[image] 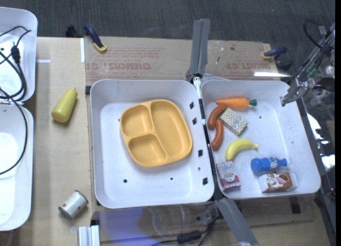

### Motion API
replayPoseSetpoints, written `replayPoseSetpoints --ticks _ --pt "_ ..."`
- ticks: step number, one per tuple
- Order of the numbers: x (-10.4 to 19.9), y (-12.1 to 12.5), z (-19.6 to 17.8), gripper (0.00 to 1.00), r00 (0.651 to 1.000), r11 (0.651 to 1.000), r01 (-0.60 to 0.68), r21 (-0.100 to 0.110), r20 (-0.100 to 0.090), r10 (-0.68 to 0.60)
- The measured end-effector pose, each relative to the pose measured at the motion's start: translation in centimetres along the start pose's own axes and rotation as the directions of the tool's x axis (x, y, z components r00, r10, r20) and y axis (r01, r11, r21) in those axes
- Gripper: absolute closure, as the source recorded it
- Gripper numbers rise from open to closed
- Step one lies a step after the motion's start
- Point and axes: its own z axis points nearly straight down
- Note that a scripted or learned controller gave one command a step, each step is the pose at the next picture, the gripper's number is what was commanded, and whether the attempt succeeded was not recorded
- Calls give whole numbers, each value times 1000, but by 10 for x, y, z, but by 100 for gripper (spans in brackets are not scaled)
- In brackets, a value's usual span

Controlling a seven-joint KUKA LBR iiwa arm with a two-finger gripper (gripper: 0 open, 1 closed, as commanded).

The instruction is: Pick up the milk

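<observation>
A small white carton with red print, which I take for the milk (227,175), lies in the front left corner of the right bin (298,133). A second carton with orange and brown print (277,182) lies near the same bin's front right corner. A blue bottle (268,163) lies on its side just behind that second carton.
The right bin also holds a carrot (233,102), two sausages (215,125), a small patterned box (234,121) and a banana (240,147). A yellow divided plate (155,131) sits in the left bin (106,181). A yellow bottle (64,105) and a can (73,204) lie on the bench at the left.
</observation>
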Motion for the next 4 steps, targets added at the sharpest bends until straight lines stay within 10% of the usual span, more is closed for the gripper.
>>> replayPoseSetpoints --ticks 1,2,3,4 --pt "17 -46 124 0 1000 1000 19 0 -1 -19" --pt "23 -23 189 0 1000 1000 31 0 -1 -31" --pt "22 -22 180 100 1000 1000 27 -1 0 -27" --pt "60 -63 115 100 996 996 89 0 -1 -89"
